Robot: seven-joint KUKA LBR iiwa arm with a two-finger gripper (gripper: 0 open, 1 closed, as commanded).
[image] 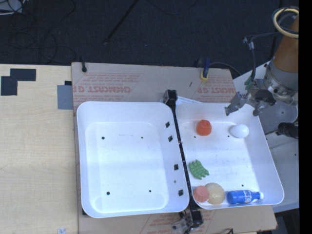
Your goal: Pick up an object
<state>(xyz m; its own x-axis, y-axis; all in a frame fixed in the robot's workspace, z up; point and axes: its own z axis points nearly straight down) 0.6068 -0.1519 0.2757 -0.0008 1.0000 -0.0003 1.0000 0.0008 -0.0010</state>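
Lying nearest the cam, along front wall of rt bin (273,177): blue plastic bottle (242,197) on its side w/ white cap pointing right and a white label, print too small to read. Sitting just left of it, touching each other: tan ball (215,193) and pinkish-red round piece (201,194). Resting a bit further back, near the divider: green leafy toy (198,169). Sitting toward back of same bin: orange-red round obj (204,127), and well apart to its right, white egg-shaped obj (239,130) near the back rt corner.

Hovering above back rt corner of rt bin: gripper (245,105), fingers spread apart, gripping nothing, not touching white egg just below-left of it. Showing orange band and grey wrist at far rt.

Lying alongside: left bin (85,145), w/ small dark dots on its floor. Showing under both bins: cardboard sheet (146,84) w/ red print reading mirrored/upside down, approx "CHEMCAST G P", repeated on rt part, partly cut off. Sitting on cardboard back edge: small yellow-blue clip (205,72).
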